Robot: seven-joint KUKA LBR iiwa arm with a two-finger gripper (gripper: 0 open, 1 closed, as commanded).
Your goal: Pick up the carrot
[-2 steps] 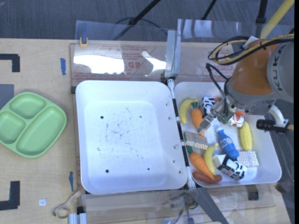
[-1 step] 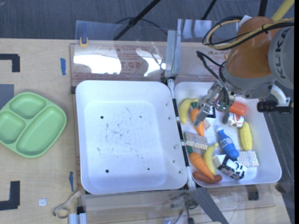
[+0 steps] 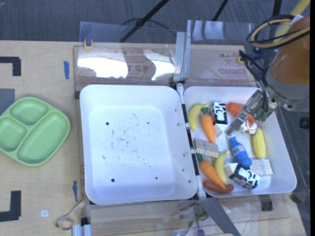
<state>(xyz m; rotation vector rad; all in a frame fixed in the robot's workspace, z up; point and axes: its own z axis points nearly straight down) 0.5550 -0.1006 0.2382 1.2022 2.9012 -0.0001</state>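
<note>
A fixed camera looks down on two white bins; the blue bottle in the right bin serves as the landmark. Nearest the camera, below and left of the bottle, one carrot lies beside a sausage and a banana. Farther back, up and left of the bottle, a second carrot lies free, tip toward the camera. Just above the bottle, the gripper hangs with fingers apparently spread, gripping nothing, likely positioned to descend into the clutter. Well left of the bottle sits the left bin.
</note>
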